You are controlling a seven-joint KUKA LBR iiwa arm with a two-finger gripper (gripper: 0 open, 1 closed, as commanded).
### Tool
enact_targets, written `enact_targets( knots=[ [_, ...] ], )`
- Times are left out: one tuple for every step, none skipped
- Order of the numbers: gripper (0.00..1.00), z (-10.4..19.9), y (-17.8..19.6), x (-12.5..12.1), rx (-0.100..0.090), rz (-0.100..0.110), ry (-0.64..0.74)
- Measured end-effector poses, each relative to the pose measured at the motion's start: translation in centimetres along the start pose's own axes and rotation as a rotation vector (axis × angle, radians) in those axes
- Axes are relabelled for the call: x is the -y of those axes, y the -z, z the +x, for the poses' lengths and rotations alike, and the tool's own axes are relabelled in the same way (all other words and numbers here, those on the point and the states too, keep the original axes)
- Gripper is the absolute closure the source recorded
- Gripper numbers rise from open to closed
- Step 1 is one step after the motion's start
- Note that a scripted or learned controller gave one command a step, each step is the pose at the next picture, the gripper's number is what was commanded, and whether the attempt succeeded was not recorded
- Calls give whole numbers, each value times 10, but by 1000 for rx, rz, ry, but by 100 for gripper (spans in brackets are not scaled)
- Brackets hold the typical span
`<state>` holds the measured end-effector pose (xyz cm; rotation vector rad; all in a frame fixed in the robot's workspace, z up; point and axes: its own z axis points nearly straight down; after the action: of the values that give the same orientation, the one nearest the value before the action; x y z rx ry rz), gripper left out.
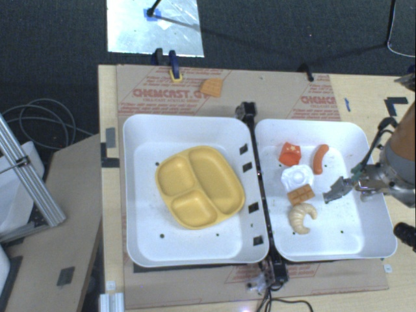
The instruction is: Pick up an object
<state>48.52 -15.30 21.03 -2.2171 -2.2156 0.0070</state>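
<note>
- The right bin [354, 239] carries five small things bunched in its left half: a red block [290, 154] at the top; an orange sausage-shaped piece [319, 158] just to its 3 o'clock; a white round piece [296, 176] below them; a tan biscuit-like block [301, 194] touching the white piece's lower edge; a pale croissant [302, 217] at 6 o'clock of the block
- The pincer [338, 190] hangs low over the right bin, at 3 o'clock of the tan block and near it, with bare white floor between; nothing lies between its fingers; whether they stand wide or narrow, I cannot tell at this size
- The grey arm [400, 171] crosses the bin's right wall; a dark cable runs along it; none of the five things is covered by it
- The left bin [140, 194] holds a yellow divided plate [198, 184], three compartments, lying slightly turned, well apart from the small things
- A black hinge strip [253, 174] with clips runs between the two bins
- Both bins sit on brown printed cardboard [169, 93] on the desk; a tan square scrap [212, 86] lies on it at 12 o'clock of the left bin; a yellow-and-blue clamp [174, 67] grips its far edge
- Dark carpet [52, 38] lies around; a silvery sheet [155, 17] at 12 o'clock; coiled cables [39, 119] and a metal rail [29, 177] at 9 o'clock
</note>
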Motion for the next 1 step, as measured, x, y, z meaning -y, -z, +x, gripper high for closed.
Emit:
enact_targets(
  knots=[
    [100,0,18,-3,3,-13,6]
  ],
)
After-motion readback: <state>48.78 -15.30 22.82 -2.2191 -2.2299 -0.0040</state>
